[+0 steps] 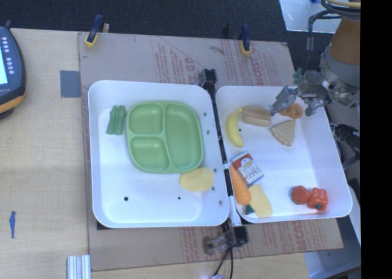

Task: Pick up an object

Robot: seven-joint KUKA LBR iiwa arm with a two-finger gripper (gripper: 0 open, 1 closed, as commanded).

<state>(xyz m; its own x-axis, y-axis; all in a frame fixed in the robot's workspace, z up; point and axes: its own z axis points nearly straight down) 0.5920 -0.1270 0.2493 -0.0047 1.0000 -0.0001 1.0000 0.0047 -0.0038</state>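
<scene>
My gripper (296, 103) hangs over the back of the right bin (318, 161), its two fingers spread apart. A small orange piece (295, 111) lies between and just below the fingertips; I cannot tell whether they touch it. A tan bread roll (256, 116) and a tan wedge (283, 132) lie close by on the left. Farther left is a yellow banana (234, 127). Toward the front lie a red-and-white carton (247, 168), a carrot (241, 191), a pale yellow piece (260, 201) and a red pepper (309, 197).
The left bin (110, 198) holds a green divided plate (165, 137), green beans (116, 119) and a yellow slice (196, 179). A control pendant (9, 69) sits at the far left. Clamps (245, 40) pin the cardboard at the back.
</scene>
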